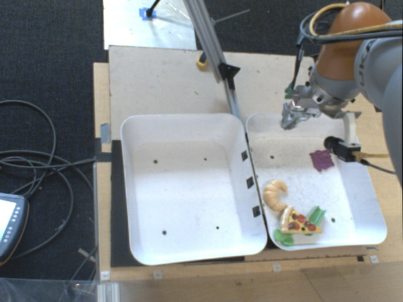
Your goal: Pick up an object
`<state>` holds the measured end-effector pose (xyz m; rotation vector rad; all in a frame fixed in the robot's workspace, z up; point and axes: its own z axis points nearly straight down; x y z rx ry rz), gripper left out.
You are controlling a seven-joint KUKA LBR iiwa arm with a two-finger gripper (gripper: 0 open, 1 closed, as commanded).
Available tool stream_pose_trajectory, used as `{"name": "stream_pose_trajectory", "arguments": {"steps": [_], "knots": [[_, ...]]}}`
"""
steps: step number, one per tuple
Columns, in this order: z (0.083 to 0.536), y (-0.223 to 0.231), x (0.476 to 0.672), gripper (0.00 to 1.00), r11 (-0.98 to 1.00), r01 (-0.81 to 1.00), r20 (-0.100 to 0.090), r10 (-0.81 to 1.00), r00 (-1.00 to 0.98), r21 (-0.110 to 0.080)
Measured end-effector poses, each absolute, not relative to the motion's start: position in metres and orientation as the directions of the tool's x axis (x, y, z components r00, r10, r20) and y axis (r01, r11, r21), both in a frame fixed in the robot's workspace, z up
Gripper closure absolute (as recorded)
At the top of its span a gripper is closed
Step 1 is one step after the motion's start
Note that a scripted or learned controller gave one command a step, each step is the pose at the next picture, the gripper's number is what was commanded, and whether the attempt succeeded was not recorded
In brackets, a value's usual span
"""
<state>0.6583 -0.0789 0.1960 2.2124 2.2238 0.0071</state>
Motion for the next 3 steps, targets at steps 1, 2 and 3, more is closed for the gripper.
{"name": "stream_pose_trajectory", "arguments": {"steps": [1, 2, 3], "knots": [[0.229, -0.079, 0.66, 1.0, 0.006, 1.0, -0.001, 1.0, -0.006, 0.006], [0.23, -0.023, 0.65, 1.0, 0.011, 1.0, 0.003, 1.0, -0.011, 0.001], [0.241, 0.028, 0.627, 1.0, 0.011, 1.0, 0.002, 1.0, -0.011, 0.0]]}}
